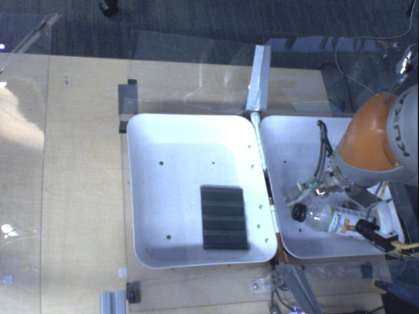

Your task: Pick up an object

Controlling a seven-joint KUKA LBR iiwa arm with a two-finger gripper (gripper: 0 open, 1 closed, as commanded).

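While the arm reaches in from the right, this is how the bench stands:
Left bin (141, 175): dark ribbed block (224, 217) lying near its front edge.
Right bin (288, 142): clear bottle (324, 218) on its side, near the front edge.
Gripper (313, 190): just above the bottle; grip, cannot tell.
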